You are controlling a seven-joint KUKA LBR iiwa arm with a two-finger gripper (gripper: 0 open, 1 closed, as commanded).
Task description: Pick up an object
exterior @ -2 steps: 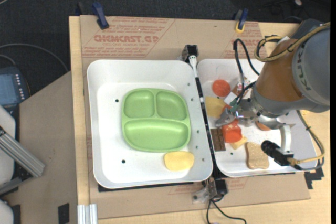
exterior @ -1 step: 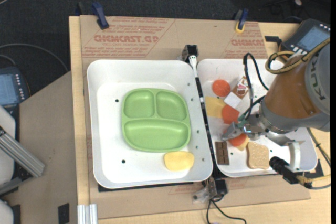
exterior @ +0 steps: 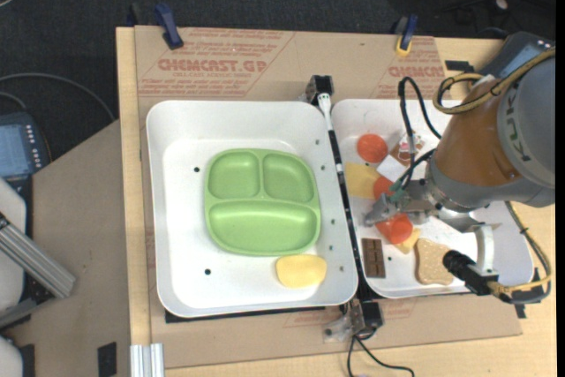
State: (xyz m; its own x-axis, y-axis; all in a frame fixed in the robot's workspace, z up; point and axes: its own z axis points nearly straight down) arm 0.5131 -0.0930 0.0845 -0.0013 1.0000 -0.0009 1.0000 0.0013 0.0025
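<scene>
Camera view: the gripper (exterior: 393, 209) hangs low in the right bin (exterior: 521, 265), its grip state impossible to tell. A glossy, rounded orange-red piece (exterior: 398, 229) lies just beside it at five o'clock, with no clear long axis. A flat, grainy bread slice (exterior: 431, 261) lies further out towards five o'clock, near a dark brown bar (exterior: 373, 254).

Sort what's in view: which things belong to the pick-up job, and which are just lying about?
Job: gripper; right bin items near it: orange ball, red piece, yellow block, toast slice, brown bar.

Lying about: green divided plate, yellow lump, blue clamps.
</scene>
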